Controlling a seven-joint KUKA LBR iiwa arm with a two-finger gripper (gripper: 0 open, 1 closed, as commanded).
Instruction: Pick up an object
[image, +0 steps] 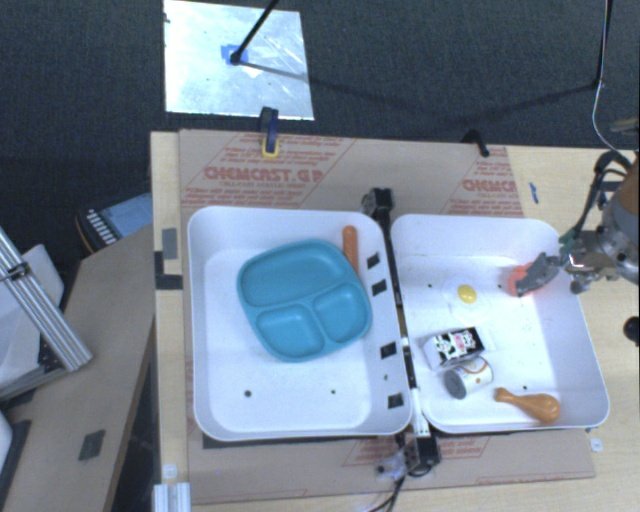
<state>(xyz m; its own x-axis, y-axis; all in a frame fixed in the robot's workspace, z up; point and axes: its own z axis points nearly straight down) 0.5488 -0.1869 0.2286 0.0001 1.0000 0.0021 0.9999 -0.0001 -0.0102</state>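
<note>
My gripper reaches in over the right side of the right bin, near its far right wall. A small orange-red object sits right at the gripper's tip; whether it is gripped or only lies beside the tip I cannot tell. Further left in the same bin lies a small yellow object. Near the front are a black-and-white carton, a small can on its side, and a tan gourd-shaped toy.
The left bin holds a blue divided plate and an orange stick-shaped toy by the far wall. A black divider runs between the bins. A cable hangs at the upper right.
</note>
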